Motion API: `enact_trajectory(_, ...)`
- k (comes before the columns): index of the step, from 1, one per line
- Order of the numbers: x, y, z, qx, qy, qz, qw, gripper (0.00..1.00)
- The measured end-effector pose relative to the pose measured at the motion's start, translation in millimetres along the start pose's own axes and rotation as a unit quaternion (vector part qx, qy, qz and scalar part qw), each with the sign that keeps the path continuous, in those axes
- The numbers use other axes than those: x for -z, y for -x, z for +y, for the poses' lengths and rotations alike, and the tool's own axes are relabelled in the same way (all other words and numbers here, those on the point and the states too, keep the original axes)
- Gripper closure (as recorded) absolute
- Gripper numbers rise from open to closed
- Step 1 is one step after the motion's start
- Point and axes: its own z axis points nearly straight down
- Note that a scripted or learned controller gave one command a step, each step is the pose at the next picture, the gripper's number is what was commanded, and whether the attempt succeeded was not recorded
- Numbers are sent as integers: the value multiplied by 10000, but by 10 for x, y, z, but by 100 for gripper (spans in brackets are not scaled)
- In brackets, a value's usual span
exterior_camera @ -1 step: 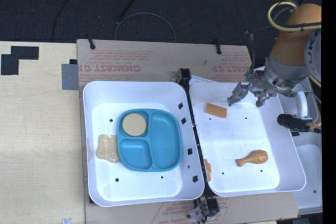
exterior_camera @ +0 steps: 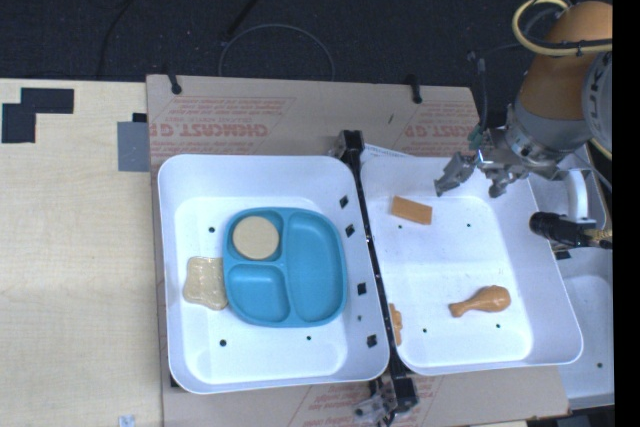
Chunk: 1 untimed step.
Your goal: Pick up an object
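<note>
Your cardboard (exterior_camera: 300,120) shows mirrored, unreadable red print. You have two bins (exterior_camera: 190,185), one blue tray (exterior_camera: 300,270), one drumstick (exterior_camera: 482,301). Your gripper (exterior_camera: 472,173) hangs spread, holding nothing.

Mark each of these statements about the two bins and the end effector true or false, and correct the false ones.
1. The blue divided plate lies in the left bin. True.
2. The round cracker sits in the right bin. False: it rests in a compartment of the blue plate, in the left bin.
3. The toy drumstick lies in the right bin. True.
4. The end effector holds the orange block. False: the block lies on the bin floor, apart from the end effector, which is above the bin's far edge.
5. The beige piece lies beside the plate's left edge. True.
</note>
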Motion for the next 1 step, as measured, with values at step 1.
enact_trajectory(1, -541, 80, -68, -2, -35, 4, 10000, 0)
